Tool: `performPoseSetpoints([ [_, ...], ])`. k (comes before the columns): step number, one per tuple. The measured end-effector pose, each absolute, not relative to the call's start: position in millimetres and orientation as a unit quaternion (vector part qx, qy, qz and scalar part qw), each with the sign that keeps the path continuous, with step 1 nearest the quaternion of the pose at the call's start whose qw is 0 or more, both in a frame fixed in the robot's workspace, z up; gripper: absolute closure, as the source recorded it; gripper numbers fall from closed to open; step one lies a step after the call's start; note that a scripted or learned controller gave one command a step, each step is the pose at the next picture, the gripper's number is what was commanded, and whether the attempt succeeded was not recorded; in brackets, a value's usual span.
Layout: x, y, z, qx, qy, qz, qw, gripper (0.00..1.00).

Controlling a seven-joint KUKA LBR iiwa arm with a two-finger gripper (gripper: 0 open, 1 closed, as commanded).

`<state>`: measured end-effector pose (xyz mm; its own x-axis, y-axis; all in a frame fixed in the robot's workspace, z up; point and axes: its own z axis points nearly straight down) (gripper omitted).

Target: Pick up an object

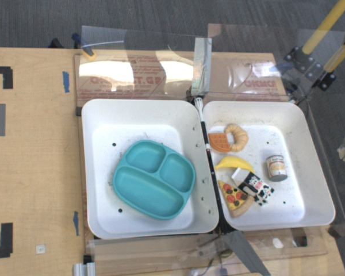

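The right bin (pixel 293 209) holds several small toys. A tan bagel ring (pixel 237 135) lies at its upper left, overlapping an orange waffle piece (pixel 217 142). Below them rests a yellow banana (pixel 234 164). A pizza slice (pixel 234 197) lies near the bin's lower left, beside a black-and-white-and-red packet (pixel 255 186). A small tin can (pixel 276 167) stands to the right of the banana. The left bin (pixel 98 125) holds a teal divided plate (pixel 154 178).
Clear plastic sheets and cardboard (pixel 161 73) stand behind both bins. A yellow-handled stand (pixel 316 45) leans at the upper right. The wooden bench (pixel 29 154) stretches left, with black tape marks.
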<state>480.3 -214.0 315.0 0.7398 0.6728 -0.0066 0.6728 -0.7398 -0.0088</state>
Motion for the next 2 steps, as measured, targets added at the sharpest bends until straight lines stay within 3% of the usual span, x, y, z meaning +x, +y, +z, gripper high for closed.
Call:
performPoseSetpoints([
  [1,480.9,-216.1,365.7,-0.977,-0.214,0.0028,0.000,1.00],
  [2,480.6,-222.4,326.7,-0.995,-0.103,0.0049,0.002,1.00],
])
